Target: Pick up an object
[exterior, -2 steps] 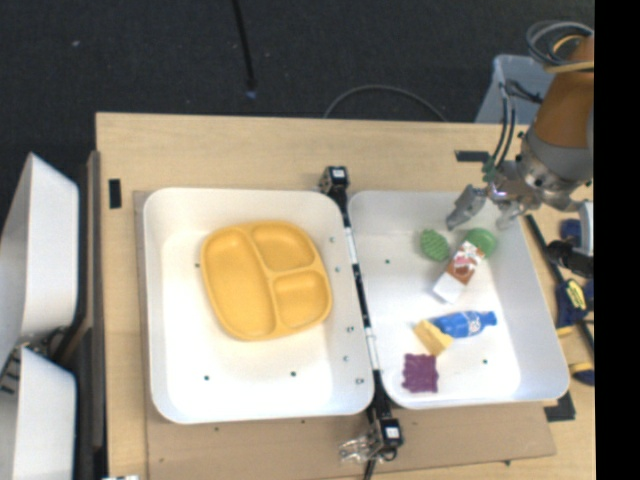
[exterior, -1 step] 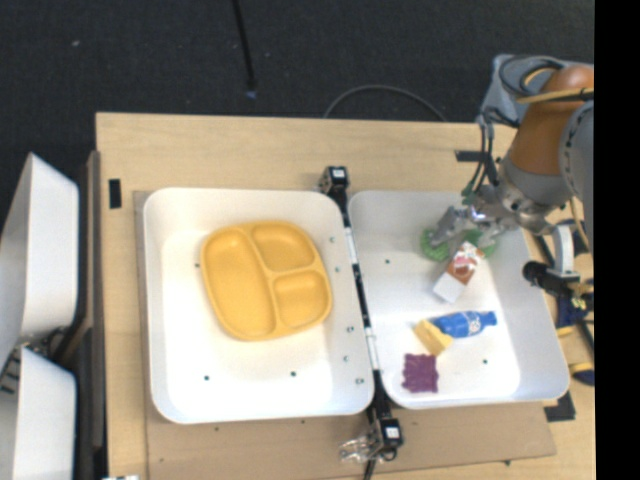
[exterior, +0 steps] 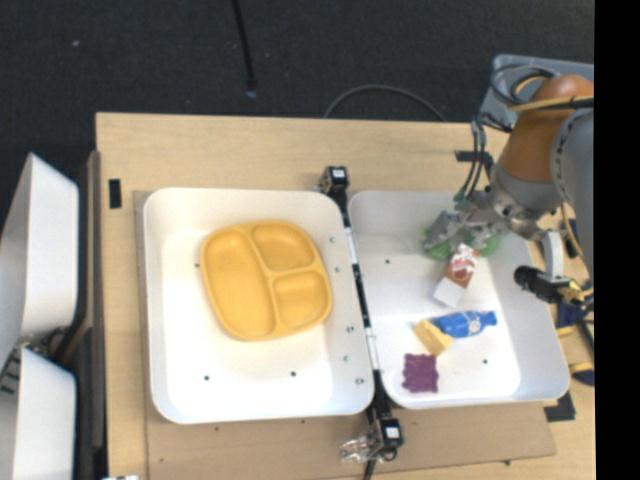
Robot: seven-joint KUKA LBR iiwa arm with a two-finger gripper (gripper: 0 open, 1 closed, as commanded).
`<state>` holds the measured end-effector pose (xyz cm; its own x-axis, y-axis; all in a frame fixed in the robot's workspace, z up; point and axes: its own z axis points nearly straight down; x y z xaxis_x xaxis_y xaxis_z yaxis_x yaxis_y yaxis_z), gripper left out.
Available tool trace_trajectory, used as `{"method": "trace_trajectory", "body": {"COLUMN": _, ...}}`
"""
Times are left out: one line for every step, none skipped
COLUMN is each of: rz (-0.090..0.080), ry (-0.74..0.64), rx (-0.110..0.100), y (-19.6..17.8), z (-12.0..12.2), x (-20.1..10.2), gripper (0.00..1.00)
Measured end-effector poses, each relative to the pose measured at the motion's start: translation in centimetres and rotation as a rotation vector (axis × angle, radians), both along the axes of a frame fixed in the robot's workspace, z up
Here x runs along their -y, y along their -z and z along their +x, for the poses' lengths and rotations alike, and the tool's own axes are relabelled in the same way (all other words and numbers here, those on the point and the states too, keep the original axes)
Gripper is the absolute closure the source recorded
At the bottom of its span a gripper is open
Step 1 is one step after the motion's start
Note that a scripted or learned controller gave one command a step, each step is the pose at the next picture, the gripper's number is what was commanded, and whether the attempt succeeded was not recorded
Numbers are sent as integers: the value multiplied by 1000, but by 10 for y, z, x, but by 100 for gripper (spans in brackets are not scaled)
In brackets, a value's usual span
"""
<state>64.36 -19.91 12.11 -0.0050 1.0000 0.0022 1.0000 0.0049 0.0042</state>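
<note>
On the wooden surface (exterior: 250, 148) two shallow white bins sit side by side. The left bin (exterior: 170, 368) carries a yellow divided plate (exterior: 266, 278), lying flat near its middle. The right bin (exterior: 505, 368) carries the loose things: a small white and red carton (exterior: 457, 273) near the centre, a blue tube (exterior: 466, 323) just below it, a yellow block (exterior: 432, 337) touching the tube's left end, and a purple piece (exterior: 421, 372) near the bin's front edge. The grey arm with its orange band (exterior: 540, 138) comes in over the bin's far right corner. The claw (exterior: 462, 230) hangs low by the far edge, just above the carton, with something green at its left tip; whether its jaws are spread or closed I cannot tell, since the view there is blurred.
</note>
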Motion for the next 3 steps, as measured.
{"method": "trace_trajectory", "body": {"rz": -2, "ry": -1, "rx": 0, "y": -9, "z": 0, "x": 2, "gripper": 100}}
{"method": "trace_trajectory", "body": {"rz": -5, "ry": 1, "rx": 4, "y": -62, "z": 11, "x": 6, "gripper": 100}}
{"method": "trace_trajectory", "body": {"rz": -5, "ry": 0, "rx": 3, "y": -117, "z": 12, "x": 8, "gripper": 100}}
